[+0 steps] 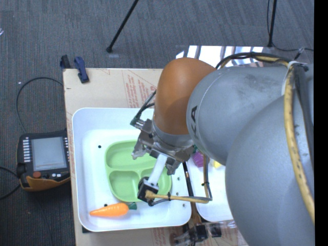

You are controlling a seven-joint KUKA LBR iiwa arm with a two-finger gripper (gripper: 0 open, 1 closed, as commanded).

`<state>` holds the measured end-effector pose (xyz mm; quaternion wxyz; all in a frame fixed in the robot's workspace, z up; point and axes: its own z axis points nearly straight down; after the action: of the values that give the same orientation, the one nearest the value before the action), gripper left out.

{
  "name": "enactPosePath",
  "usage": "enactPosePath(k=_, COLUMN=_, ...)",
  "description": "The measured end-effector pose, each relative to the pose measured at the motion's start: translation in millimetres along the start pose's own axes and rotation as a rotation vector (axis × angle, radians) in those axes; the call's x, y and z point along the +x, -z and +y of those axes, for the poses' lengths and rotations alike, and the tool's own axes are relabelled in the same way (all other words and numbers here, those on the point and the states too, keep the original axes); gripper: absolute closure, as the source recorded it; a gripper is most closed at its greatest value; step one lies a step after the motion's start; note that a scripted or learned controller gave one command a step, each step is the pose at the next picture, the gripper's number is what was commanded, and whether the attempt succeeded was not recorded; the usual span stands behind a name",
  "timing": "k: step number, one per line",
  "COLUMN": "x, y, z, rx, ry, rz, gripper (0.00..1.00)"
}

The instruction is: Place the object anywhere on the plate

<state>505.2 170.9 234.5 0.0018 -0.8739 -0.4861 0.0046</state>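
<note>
**Grey arm fills the near side; carrot lies off the plate**

Grey arm (256,137) bulks closest to you, its orange band sitting just above the tool (155,155). The tool hangs over the green divided plate (119,160) in the left bin (84,137). The wrist hides its business end, so you cannot tell whether it is spread or pressed together, and nothing can be seen gripped in it.

Your object, the toy carrot (109,209), lies on the bin floor just beside the plate's near edge, not on it. Its tip points left and its green top points towards the plate.

Judge it as light and probably smooth. The tapered, rounded body could roll or squirt out of a pinch. Take it across the thick part, close to the green top, with the tool closing across its width rather than along its length. Avoid the thin tip, which offers little to grip. It looks sturdy enough for a firm squeeze, though you cannot tell whether it is hard plastic or soft.

The carrot is near the bin's front wall, so leave room on that side when you descend.
</note>
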Motion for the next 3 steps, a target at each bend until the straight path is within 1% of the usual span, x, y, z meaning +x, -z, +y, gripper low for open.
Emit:
enactPosePath(k=1, x=-49, y=-1, z=25, rx=0.0, ry=0.503, rz=0.0, gripper=0.0)
enactPosePath(k=2, x=-49, y=7, z=25, rx=0.007, ry=0.501, rz=-0.002, gripper=1.0)
enactPosePath(k=3, x=1, y=-1, z=-14, rx=0.0, ry=0.445, rz=0.002, gripper=1.0)
